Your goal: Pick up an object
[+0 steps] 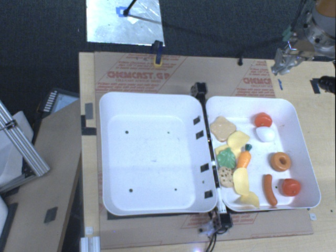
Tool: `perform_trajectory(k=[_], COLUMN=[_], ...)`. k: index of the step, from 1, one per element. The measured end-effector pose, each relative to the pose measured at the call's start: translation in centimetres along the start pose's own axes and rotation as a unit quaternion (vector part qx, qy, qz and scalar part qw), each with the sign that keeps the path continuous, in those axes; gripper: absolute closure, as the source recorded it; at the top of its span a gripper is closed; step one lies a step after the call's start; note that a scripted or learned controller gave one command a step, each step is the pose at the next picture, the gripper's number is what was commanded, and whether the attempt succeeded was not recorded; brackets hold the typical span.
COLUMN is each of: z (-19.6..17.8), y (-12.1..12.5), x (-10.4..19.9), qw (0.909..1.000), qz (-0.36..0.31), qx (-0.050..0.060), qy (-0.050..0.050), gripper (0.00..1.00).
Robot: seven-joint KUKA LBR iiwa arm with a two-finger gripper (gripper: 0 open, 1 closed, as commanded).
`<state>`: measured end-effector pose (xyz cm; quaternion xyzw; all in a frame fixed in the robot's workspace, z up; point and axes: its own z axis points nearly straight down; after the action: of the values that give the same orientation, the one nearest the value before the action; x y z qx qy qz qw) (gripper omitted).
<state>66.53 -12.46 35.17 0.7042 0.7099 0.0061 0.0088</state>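
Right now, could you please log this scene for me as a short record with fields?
gripper: raised beyond the right bin's far right corner, holding nothing visible
right bin: toy food
items near its right side: doughnut, sausage, two tomatoes, white egg
items by divider: bread slice, carrot, cookie
left bin: white

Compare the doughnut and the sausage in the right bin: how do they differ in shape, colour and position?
The doughnut is a round ring with a hole; the sausage is a long, thin stick. The doughnut is orange-brown; the sausage is redder. The doughnut lies further from the bin's near edge; the sausage lies nearer that edge, angled slightly. Both are toy foods lying flat in the right bin.
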Motion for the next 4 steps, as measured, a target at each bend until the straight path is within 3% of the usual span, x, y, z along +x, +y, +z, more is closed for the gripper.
perform_trajectory(k=[1,2,3,4], z=[-19.6,-18.5,-18.5,-18.4], y=[-3.6,-8.5,-8.5,0.6], x=[3.1,4.6,6.1,3.6], qw=[1.0,0.9999,1.0,1.0], qz=[0.0,0.001,0.001,0.003], qx=[0.0,0.01,0.009,0.006], qy=[0.001,0.002,0.002,0.0], gripper=[1.0,1.0,1.0,1.0])
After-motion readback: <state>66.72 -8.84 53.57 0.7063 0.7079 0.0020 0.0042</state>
